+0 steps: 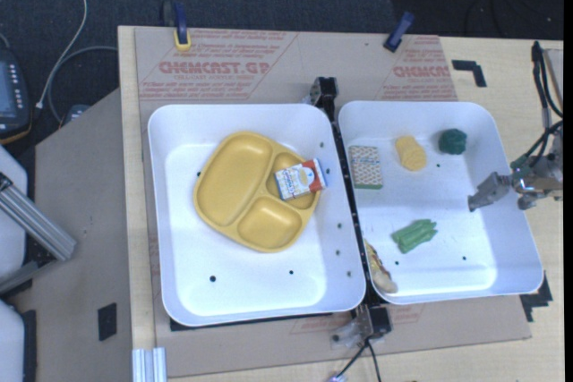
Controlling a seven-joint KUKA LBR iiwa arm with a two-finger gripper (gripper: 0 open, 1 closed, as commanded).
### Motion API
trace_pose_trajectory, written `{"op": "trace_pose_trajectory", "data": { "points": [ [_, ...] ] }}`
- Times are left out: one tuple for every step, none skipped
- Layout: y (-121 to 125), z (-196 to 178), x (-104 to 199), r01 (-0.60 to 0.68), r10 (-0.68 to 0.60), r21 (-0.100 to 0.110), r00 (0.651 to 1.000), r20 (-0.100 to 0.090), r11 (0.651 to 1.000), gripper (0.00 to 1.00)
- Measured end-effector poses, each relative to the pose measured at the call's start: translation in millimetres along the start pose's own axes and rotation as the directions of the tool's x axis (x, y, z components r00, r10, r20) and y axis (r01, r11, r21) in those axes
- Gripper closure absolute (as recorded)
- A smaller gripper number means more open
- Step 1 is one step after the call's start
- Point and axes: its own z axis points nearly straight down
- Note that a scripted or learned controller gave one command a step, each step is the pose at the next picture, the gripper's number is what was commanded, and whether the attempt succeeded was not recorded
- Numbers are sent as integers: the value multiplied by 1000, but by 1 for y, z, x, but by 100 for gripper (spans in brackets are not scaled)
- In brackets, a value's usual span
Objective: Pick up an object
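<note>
- Gripper (pixel 482 195) at the right rim of the right bin (pixel 510 282), low over its floor; fingers apart, nothing between them.
- Nearest candidate: green object (pixel 414 234), lying on the bin floor to the left of the fingertips and slightly toward the near edge; long axis roughly left to right, tilted a little.
- Farther off in the same bin: dark green lump (pixel 452 140), yellow piece (pixel 411 153), patterned sponge (pixel 365 166).
- Left bin (pixel 179 282): yellow divided plate (pixel 233 192) bearing a small carton (pixel 298 180), well apart from the gripper.
</note>
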Motion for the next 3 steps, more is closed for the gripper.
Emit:
{"op": "trace_pose_trajectory", "data": {
  "points": [
    [3, 63, -2, 0, 0, 6, 1000, -3, 1000, 0],
    [1, 127, -2, -1, 1, 6, 1000, -3, 1000, 0],
    [1, 132, -1, 0, 0, 3, 1000, -2, 1000, 0]
  ]
}}
